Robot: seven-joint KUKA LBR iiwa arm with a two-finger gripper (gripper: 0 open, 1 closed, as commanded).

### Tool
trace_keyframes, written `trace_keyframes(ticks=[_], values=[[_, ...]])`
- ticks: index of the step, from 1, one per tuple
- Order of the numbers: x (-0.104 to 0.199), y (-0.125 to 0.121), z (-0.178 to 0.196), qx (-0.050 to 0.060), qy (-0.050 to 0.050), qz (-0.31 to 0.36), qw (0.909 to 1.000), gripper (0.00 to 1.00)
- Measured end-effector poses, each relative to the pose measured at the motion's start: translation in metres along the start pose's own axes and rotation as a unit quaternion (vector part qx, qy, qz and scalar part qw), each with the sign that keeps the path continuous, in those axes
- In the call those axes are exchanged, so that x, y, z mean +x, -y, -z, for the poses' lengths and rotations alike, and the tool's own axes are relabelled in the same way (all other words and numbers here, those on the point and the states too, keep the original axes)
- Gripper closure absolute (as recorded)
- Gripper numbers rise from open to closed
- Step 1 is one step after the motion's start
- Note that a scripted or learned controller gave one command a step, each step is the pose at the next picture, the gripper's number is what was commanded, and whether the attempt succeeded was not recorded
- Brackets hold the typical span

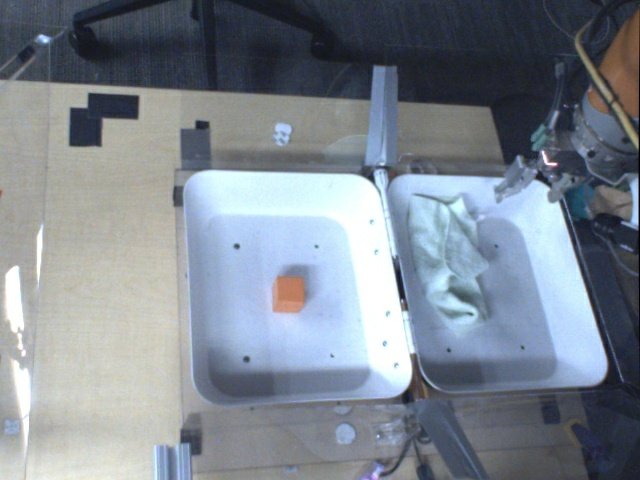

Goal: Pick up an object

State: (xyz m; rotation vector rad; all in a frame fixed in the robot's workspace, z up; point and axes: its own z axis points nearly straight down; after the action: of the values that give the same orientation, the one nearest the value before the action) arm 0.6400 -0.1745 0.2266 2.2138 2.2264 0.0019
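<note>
A small orange cube [289, 294] sits flat on the floor of the left shallow white plastic bin [210, 208], roughly at the middle of that bin and apart from all its walls. Beside it, the right shallow white plastic bin [560, 358] holds a crumpled pale green-white cloth [450, 258], which lies bunched along the bin's left half, running from near the far wall down toward the middle.

The two-finger metal pincer [532, 178] hangs at the far right corner of the right bin, over its rim, at the end of the grey arm with an orange band [610, 68] that comes in from the right edge of the view. Its two fingers stand spread apart with nothing between them, so the pincer is released and grasps nothing. One fingertip [508, 185] points toward the cloth but stays apart from it.

The orange cube lies well apart from the pincer: it is in the other bin, across the metal divider bar [383, 118] that runs between the two bins, and nearer the front of the light wooden bench [100, 318] than the pincer. The cloth lies between the cube and the pincer.
</note>
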Motion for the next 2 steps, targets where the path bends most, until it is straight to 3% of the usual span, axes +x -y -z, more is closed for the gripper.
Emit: trace_keyframes(ticks=[1, 2], values=[[-0.001, -0.024, -0.138, -0.004, 0.001, 0.018, 0.9998, 0.00], [0.000, -0.026, -0.125, -0.008, 0.003, 0.021, 0.9998, 1.00]])
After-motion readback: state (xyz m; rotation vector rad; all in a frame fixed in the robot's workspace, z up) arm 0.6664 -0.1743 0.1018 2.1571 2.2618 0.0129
